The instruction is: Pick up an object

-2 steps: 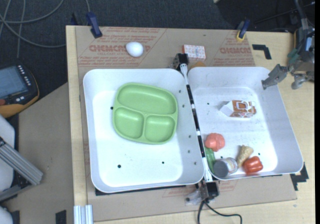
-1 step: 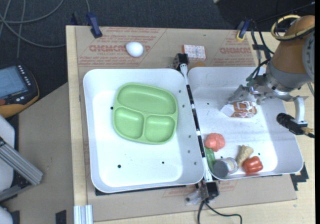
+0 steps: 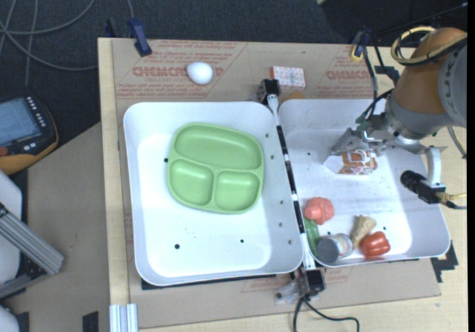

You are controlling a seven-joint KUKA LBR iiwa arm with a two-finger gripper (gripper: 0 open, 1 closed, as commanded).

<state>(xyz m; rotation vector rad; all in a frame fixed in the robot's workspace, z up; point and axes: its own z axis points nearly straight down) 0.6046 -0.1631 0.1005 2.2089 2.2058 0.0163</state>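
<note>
The arm is reaching in over the right bin (image 3: 415, 137), its hand (image 3: 361, 139) sitting low at the bin's far half, directly above and touching a crumpled snack packet (image 3: 357, 162), white with orange-red print. Whether the hand is closed on the packet cannot be told; the wrist is masking that part. The placement is suggesting the packet as the chosen thing: it is lying flat and alone, well apart from the clutter at the near edge, so the descent is needing no clearance from neighbours. The packet is looking thin, creased and slightly foil-shiny at its left corner, likely to slide or buckle rather than seat firmly. Along the right bin's near edge are lying a pinkish-red lumpy toy food (image 3: 319, 209), a green piece (image 3: 310, 234) against the divider, a metal can (image 3: 332, 247) on its side, a tan ginger-like root (image 3: 362, 227) and a red pepper (image 3: 375, 244). The left bin (image 3: 148, 197) is holding a green divided plate (image 3: 216, 168) near its centre. On the table beyond the bins, a white egg (image 3: 199, 72) and a small patterned box (image 3: 289, 76) are resting near the far edge.
</note>
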